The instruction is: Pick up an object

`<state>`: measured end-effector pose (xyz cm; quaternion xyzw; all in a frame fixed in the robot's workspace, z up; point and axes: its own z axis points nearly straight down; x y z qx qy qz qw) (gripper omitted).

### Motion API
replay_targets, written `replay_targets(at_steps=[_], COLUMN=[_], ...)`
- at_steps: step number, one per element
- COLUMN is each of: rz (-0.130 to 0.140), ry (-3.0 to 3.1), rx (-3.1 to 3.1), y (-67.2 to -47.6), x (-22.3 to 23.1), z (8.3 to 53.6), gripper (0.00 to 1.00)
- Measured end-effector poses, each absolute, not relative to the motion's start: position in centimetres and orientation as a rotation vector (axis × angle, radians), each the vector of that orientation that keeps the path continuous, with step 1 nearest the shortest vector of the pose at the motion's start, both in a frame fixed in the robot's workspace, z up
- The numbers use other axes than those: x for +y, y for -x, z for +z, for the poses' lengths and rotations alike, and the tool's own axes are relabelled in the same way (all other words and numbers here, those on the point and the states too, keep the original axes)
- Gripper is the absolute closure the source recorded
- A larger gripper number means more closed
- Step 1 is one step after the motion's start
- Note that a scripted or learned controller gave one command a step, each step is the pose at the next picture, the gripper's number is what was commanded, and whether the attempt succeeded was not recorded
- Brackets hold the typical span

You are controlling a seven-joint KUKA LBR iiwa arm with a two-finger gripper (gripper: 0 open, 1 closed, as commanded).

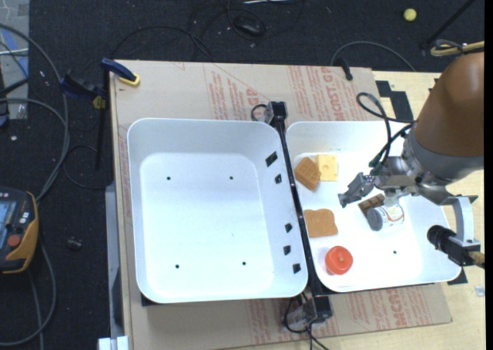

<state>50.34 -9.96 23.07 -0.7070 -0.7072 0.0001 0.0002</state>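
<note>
- The bench carries a cardboard sheet point(231, 86) with red print; on it sit the left bin point(200, 210) and the right bin point(408, 264), touching along their shared edge.
- Dark carpet point(62, 17) strewn with cables surrounds the bench; a yellow ball point(409, 14) rests on it at the far right; a blue and yellow clamp point(119, 71) sits at the sheet's far left corner.
- Along the right bin's left edge: a yellow block point(329, 166) touching a brown slice point(307, 174); a second brown slice point(321, 223) nearer; a red round piece point(339, 260) by the near left corner.
- The gripper point(356, 191) hangs over that bin's middle, just right of the slices; whether the claw is apart or together cannot be told; a small grey thing point(375, 220) lies just beside it.
</note>
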Motion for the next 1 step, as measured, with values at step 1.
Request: replay_targets(at_steps=[1], rz=[0.007], ry=[2.218], rx=[-2.216], y=[-51.77], x=[-10.94], z=[8.75], gripper=[0.0])
